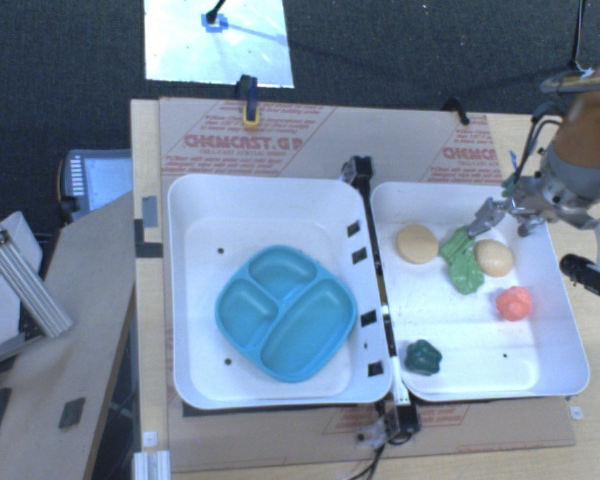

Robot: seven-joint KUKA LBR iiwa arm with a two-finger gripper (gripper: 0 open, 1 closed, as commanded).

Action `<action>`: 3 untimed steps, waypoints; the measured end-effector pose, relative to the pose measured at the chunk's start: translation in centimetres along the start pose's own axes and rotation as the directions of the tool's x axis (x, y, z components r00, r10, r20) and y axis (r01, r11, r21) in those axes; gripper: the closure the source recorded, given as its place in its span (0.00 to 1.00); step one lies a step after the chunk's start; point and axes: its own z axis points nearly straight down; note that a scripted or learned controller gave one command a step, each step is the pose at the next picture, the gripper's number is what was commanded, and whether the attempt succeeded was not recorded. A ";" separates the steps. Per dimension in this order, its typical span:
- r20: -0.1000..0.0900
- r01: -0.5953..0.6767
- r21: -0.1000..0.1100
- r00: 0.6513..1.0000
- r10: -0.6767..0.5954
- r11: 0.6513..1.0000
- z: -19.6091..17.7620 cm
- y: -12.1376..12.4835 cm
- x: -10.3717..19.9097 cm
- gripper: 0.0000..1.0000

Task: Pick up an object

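Camera view: jaws (483,218) above green toy (462,261).

The two bins, the left bin (195,298) and the right bin (540,368), are white, and the divided plate (285,313) is light blue. There is a tan ball (417,244), a cream ball (494,258), a light green leafy toy (464,265), a pink-orange lump (514,304) and a dark green lump (422,357). The desk (280,138) is pale brown with red letters.

Arm (585,138) over right bin's (550,368) far corner: orange band above a rounded grey wrist. Gripper (488,218): thin metallic grey fingers. Black cable near wrist; a black fitting sits beside the bin's right rim.
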 end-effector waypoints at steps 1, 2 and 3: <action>0.000 0.000 0.000 1.000 0.000 1.000 5.7 0.0 -0.8 0.00; 0.001 0.001 -0.005 1.000 -0.001 1.000 4.3 0.2 -0.8 1.00; 0.000 0.002 -0.004 1.000 -0.002 1.000 -2.0 0.0 -0.7 1.00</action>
